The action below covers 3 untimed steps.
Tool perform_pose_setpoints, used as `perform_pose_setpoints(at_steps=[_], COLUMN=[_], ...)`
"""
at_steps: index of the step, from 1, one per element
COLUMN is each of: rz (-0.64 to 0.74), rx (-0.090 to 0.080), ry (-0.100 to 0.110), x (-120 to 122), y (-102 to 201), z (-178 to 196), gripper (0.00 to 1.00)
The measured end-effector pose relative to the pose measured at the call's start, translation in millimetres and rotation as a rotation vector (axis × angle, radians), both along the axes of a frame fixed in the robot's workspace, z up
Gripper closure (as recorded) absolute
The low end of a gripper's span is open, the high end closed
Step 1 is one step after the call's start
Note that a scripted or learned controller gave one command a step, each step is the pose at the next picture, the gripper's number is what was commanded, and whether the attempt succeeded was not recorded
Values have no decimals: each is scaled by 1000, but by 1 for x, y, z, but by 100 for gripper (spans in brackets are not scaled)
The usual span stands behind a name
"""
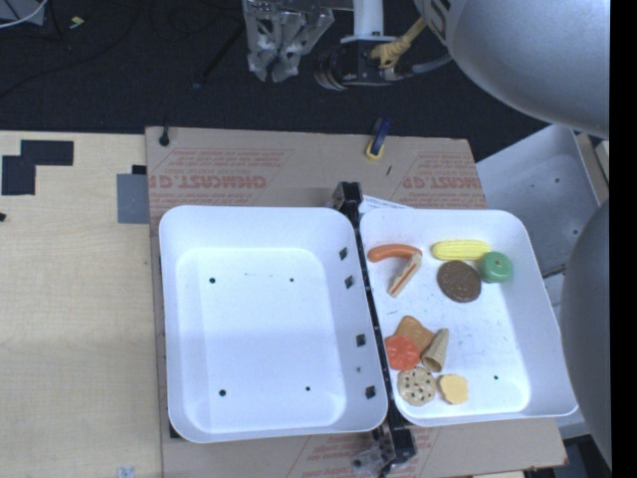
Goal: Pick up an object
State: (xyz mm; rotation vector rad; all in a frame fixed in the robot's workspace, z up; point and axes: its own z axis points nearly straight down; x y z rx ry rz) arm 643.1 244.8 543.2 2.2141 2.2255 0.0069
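1. Left bin point(189, 267): white, shallow, just a few small dark dots on its floor. It sits flush against the right bin, with a black clip strip running down the seam between them.

2. Gripper point(284, 43): hanging way up at the far edge, above the dark floor behind the bench, well apart from both bins. Nothing sits between the fingers. Whether they're spread or pinched, I honestly cannot tell; it's a grey tangle from this angle.

3. Right bin point(532, 366): all the toy food lives here. Far end has a sausage point(394, 252) with a bacon strip point(403, 278) just beside it, then a corn cob point(460, 250), a brown round patty point(459, 281) and a green apple point(496, 266). Near end is a tight cluster: red tomato point(402, 352), ice cream cone point(436, 349), a chip cookie point(417, 386), a yellow piece point(454, 389).

4. Step-wise, I'd say this is still the approach, nothing picked yet. Next move: swing over the right bin, then descend. The apple or corn look like easier targets to me, since the near cluster is crowded and could block the fingers.
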Motion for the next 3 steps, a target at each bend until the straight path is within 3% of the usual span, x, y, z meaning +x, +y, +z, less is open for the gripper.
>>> perform_pose_setpoints(at_steps=[1, 2, 3], rz=[-5, -2, -7], rx=[-8, 4, -11], ry=[25, -5, 26], x=[-55, -79, -101], y=[-2, -2, -3], z=[-139, 4, -163], gripper=[100, 100, 100])
